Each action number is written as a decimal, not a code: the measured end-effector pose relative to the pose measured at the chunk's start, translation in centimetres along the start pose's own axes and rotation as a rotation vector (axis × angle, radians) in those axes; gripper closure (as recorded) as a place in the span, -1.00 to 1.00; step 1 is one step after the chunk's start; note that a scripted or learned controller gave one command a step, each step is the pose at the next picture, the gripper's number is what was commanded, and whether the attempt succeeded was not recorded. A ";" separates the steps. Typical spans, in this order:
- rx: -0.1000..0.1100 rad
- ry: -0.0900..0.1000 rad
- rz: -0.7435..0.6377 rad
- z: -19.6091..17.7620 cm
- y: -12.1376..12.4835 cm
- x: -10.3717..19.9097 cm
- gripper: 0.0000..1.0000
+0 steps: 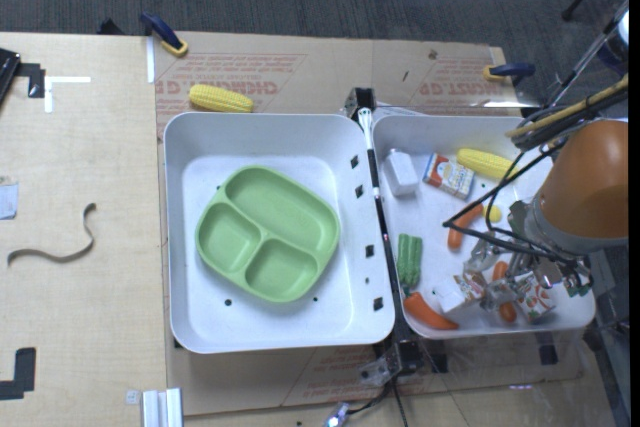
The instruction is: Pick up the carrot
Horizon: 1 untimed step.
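Now we see the carrot (428, 312) lying in the right bin (420, 140), left of the gripper (512, 287); whether the gripper is closed, we cannot tell.

Arm (590, 180): cut off by the right edge, its bulk covering the right bin's (400, 130) far right portion; pincer (515, 280): lost in cables and clutter, finger state not readable; small packets (490, 287) beneath it: jumbled, too small to identify; carrot (428, 313): tip partly under those packets; yellow corn (482, 162) in the right bin: right end hidden behind cables; desk (80, 135): cropped at left and bottom edges
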<state>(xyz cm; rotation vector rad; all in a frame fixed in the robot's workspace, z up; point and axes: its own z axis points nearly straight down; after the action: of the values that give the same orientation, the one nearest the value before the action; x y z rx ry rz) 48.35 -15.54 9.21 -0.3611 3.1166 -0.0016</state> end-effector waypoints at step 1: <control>-0.001 -0.001 -0.291 0.0 -5.0 0.5 1.00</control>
<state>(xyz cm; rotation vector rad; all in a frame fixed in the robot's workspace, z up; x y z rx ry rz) 49.02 -20.56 9.23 -0.8087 3.0303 -0.0008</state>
